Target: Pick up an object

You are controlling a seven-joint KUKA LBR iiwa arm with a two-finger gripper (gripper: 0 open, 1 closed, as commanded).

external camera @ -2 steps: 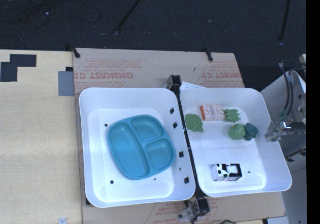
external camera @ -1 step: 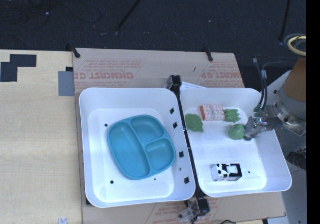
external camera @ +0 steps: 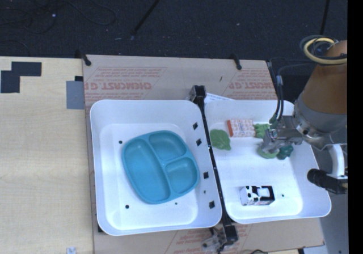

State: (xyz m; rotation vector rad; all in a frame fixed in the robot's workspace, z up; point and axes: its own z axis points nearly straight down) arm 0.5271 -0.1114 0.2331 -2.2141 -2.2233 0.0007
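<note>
My gripper [external camera: 277, 144] hangs low over the right part of the right bin [external camera: 309, 204], its grey arm with the orange band coming in from the right. Small green pieces [external camera: 262, 130] lie right against and partly under it, and whether they are one toy or more is unclear. A green lumpy object [external camera: 220, 139] lies near the bin's left wall. A red and white packet [external camera: 240, 127] rests toward the back. A black and white object [external camera: 257, 195] sits near the front edge.
The left bin [external camera: 108, 202] holds a blue divided plate [external camera: 160, 165]. A black divider [external camera: 205, 156] runs between the two bins. Cardboard lies under both, and a pale wooden bench top stretches to the left.
</note>
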